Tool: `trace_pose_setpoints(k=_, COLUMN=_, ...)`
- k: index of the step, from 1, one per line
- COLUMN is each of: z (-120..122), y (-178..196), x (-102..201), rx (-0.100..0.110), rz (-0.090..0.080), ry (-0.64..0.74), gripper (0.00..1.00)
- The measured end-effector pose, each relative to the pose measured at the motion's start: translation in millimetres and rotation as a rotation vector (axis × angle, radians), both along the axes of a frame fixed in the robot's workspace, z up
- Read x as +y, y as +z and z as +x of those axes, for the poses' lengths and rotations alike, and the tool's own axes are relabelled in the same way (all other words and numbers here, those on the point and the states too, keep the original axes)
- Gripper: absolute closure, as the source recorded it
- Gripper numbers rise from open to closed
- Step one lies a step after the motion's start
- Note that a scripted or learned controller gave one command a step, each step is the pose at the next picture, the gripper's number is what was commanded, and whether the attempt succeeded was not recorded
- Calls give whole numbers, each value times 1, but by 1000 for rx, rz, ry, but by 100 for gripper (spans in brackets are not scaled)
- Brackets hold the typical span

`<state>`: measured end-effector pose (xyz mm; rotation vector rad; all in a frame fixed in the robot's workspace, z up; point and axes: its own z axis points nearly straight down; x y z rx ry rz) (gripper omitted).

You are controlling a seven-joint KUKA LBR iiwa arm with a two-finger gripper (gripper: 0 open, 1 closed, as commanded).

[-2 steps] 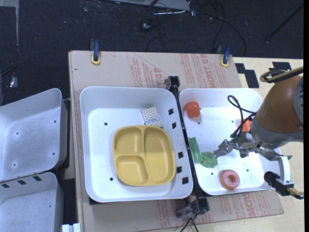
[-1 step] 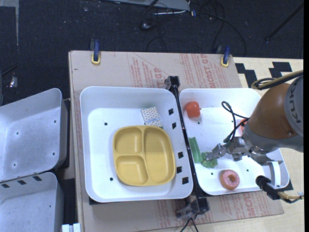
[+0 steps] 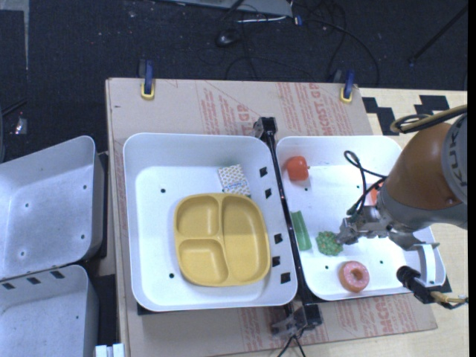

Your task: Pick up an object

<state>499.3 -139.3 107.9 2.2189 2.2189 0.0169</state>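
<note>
In the right bin (image 3: 327,288) lie a red tomato-like ball (image 3: 297,168), a long green stick (image 3: 300,230), a green broccoli piece (image 3: 328,243) and a pink frosted donut (image 3: 354,275). My gripper (image 3: 348,231) reaches in from the right and sits low, right beside the broccoli's right edge and above the donut. The arm's wrist covers the fingertips. The left bin (image 3: 149,199) holds a yellow divided plate (image 3: 222,239) and a small blue-and-white patterned packet (image 3: 233,178).
A black divider (image 3: 281,199) runs between the two bins. The arm's orange band (image 3: 424,171) and cables (image 3: 364,173) hang over the right bin's right side. Grey trays (image 3: 44,199) lie off the bench at the left.
</note>
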Motion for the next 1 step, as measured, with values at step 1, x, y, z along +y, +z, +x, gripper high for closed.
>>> trace_pose_setpoints(k=1, z=7, y=58, x=8, rx=4, rz=-6, ry=4, gripper=100)
